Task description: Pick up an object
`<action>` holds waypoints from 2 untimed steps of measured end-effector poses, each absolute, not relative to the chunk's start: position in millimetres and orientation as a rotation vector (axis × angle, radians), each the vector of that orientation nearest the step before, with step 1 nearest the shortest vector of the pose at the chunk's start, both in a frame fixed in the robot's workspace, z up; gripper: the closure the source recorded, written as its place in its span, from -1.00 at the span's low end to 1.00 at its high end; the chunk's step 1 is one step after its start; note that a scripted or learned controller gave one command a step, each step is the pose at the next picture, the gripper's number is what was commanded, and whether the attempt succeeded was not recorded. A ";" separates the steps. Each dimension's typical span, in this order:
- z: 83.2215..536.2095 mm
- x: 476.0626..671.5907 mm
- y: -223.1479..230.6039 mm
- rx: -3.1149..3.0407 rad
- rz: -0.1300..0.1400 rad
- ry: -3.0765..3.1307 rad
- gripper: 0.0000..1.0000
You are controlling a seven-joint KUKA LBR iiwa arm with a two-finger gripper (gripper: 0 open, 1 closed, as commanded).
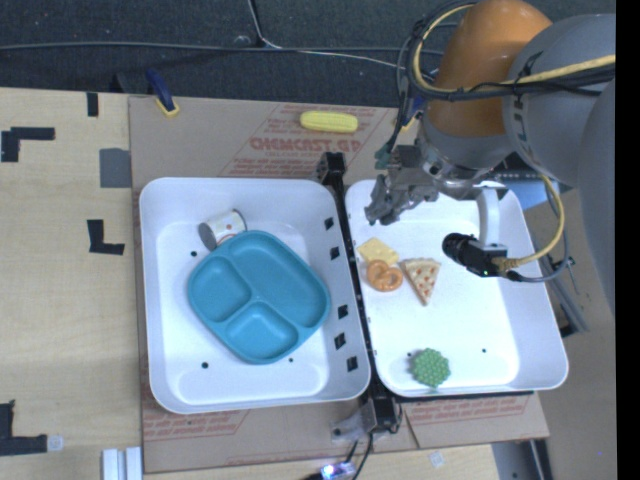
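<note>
**Camera view, one frame: tool above the right bin's far edge, food items below it**

Location. Tool (385,208) hangs at the far-left part of the right bin (520,343), close to the divider between the two bins. It sits above and just beyond a tight group of items: a yellow piece (375,251), an orange ring-shaped pretzel (383,276) and a pizza-slice wedge (423,279). A green broccoli piece (431,367) lies well apart, near the bin's front edge.

Left bin (165,298). Holds a blue divided plate (259,295) and a small cup (222,228) on its side at the plate's far corner. A yellow banana-like toy (328,121) rests on the cardboard of the desk, outside both bins.

Tool state. Dark and foreshortened from above; the spread of its grasping parts cannot be told. Nothing is seen held by it.

Risks, as judged.
- The yellow piece and the pretzel touch or nearly touch; a descent there may push one aside or pinch two at once.
- All three items are flat and low; a closing tool may slide over them and come up bare.
- Nearness to the bin wall and divider may foul the descent.
</note>
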State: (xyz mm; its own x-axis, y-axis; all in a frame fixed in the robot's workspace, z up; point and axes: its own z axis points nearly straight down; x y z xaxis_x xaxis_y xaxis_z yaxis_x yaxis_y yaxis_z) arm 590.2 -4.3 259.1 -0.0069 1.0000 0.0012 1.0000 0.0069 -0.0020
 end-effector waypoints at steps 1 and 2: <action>257.0 601.5 50.9 -2.213 0.000 -2.228 1.00; 232.3 617.1 101.3 -2.214 0.004 -2.226 1.00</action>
